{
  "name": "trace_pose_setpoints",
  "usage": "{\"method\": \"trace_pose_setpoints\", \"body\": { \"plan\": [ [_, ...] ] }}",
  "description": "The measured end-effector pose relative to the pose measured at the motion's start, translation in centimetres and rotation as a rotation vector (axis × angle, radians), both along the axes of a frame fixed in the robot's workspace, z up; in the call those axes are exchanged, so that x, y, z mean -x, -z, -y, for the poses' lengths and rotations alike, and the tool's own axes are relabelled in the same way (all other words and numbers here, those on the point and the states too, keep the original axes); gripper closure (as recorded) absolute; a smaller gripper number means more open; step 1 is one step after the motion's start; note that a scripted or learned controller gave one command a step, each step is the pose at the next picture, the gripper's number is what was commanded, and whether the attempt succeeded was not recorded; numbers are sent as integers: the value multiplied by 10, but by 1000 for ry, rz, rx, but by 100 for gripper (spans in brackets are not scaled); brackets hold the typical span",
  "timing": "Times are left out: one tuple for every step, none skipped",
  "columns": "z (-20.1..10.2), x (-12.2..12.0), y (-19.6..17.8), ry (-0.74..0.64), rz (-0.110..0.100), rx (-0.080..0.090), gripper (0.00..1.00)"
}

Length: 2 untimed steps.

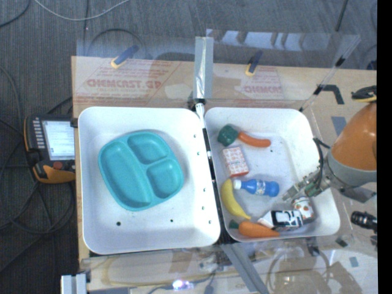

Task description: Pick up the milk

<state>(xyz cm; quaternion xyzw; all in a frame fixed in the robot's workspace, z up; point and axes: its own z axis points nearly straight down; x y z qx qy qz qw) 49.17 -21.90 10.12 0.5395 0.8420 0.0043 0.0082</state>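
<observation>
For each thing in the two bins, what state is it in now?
milk carton: lying on its side, not gripped
blue bottle: lying down, cap on
banana: unpeeled, lying flat
teal tray: upright
gripper: above the right bin, beside the milk carton

One fixed camera looks down at a slant from above the counter (153, 78), far enough to take in both white bins (92, 225) side by side.
</observation>
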Motion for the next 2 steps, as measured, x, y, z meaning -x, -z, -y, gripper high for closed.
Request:
{"method": "trace_pose_setpoints", "body": {
  "plan": [
    [0, 0, 0, 0, 0, 0, 0],
    [-57, 3, 11, -27, -4, 7, 0]
  ]
}}
